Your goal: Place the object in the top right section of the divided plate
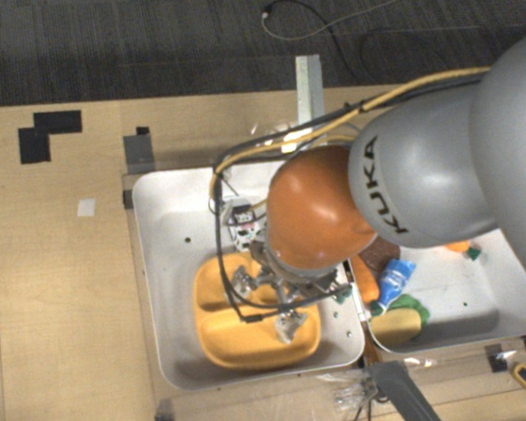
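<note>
Under claw [288,325]: divided plate [223,337], left bin [165,263].

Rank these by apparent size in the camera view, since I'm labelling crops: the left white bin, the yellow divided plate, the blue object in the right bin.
1. Left white bin
2. Yellow divided plate, partly hidden by the arm
3. Blue object

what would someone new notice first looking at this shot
The big grey arm with its orange band dominates, reaching from the right over the left bin. Beneath it a yellow divided plate lies in that bin, the gripper hanging above it. A blue object lies in the right bin.
</note>
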### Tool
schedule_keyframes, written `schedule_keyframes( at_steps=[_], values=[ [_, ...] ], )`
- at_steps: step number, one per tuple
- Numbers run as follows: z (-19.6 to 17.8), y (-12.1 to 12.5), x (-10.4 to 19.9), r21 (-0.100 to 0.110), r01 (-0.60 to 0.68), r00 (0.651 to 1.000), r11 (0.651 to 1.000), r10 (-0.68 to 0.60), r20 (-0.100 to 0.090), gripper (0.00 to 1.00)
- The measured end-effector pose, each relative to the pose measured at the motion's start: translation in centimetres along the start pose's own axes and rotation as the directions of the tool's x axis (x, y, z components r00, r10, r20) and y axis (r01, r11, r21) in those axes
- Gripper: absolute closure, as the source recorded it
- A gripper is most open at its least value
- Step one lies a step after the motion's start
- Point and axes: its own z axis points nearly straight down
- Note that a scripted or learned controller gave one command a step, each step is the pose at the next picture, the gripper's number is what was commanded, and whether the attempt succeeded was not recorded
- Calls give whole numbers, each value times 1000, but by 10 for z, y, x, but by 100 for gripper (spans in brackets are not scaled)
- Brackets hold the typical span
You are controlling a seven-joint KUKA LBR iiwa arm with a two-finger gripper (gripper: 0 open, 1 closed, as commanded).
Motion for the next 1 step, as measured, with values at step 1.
schedule_keyframes(
  at_steps=[1],
  values=[
    [-5,-15,22,11,241,970,970,-242,15,0]
  ],
)
